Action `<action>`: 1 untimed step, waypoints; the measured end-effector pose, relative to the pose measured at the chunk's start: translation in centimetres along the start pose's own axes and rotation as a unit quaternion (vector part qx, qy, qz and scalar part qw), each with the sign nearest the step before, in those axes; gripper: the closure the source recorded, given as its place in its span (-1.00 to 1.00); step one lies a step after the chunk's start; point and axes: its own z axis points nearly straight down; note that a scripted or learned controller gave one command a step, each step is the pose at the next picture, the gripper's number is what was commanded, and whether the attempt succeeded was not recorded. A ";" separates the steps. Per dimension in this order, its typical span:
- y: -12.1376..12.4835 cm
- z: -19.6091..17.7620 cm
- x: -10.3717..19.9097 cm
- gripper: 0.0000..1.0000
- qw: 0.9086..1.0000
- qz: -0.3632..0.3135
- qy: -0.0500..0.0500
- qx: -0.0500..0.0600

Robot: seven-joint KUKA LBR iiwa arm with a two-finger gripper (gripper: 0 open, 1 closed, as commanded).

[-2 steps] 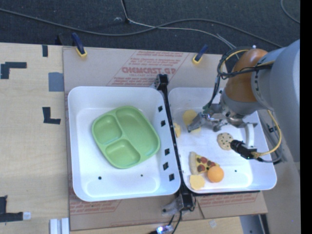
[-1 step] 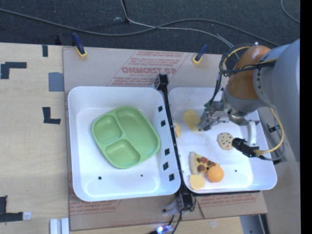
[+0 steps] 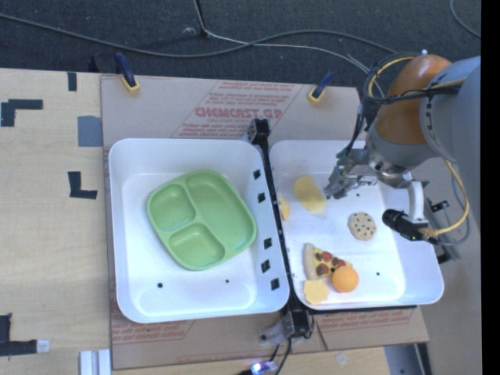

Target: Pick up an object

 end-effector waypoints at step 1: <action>0.6 -5.9 -0.8 1.00 1.000 0.000 -0.001 -0.002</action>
